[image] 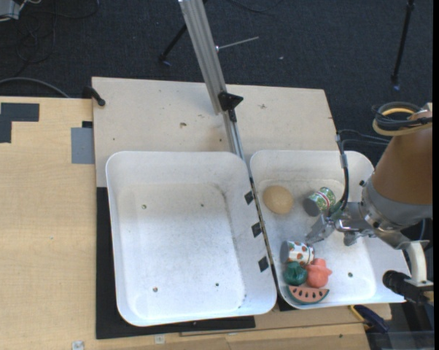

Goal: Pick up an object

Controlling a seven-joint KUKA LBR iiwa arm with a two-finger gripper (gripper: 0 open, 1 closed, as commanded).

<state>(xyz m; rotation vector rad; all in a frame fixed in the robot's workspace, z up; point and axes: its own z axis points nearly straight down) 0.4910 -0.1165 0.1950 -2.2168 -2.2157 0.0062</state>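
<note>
A grey robot arm [394, 188] reaches into the right-hand bin [358, 168] from the right, its claw [323, 230] low among a scatter of small things – a tan ball [278, 199], a green-labelled can [322, 199] on its side, a white patterned cup [300, 253], a green toy [294, 274], an orange-red toy [319, 272] and a watermelon slice [308, 294] at the near rim. Nothing can be seen between the claw's tips, so by the look of it the pick is not yet made and the whole lift is left to do. Whether the claw is spread or closed cannot be told – its tips are small and blurred against the white floor. The left-hand bin [132, 195] lies beside it, and the arm's upper part is cut off at the frame's edge
</note>
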